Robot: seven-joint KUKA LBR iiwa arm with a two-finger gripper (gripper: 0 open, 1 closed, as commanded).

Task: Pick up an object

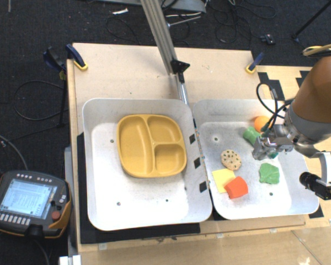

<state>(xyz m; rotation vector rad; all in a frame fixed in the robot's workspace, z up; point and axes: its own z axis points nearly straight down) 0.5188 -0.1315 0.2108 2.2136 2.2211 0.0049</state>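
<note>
Arm is reaching in from the right over the right bin (298,203). Claw (265,149) is sitting low near the bin's upper right part, just beside a green piece (250,134) and an orange ball (260,122). Cannot tell how the claw is set, and nothing is showing clearly between its tips.

Objects are lying loose in the right bin: a round cookie (230,159) near the middle, a yellow block (222,177) below it, touching an orange-red block (236,187) at its lower right. A green leafy piece (269,173) is lying just below the claw, apart from the blocks. The green piece and orange ball are lying close together toward the bin's far edge, partly covered by cables.

Left bin (99,203) is carrying a yellow divided tray (152,146) with three compartments, sitting roughly centred. Both bins are resting side by side on the desk (127,70). A handheld control pendant (27,202) is lying on the floor at lower left.
</note>
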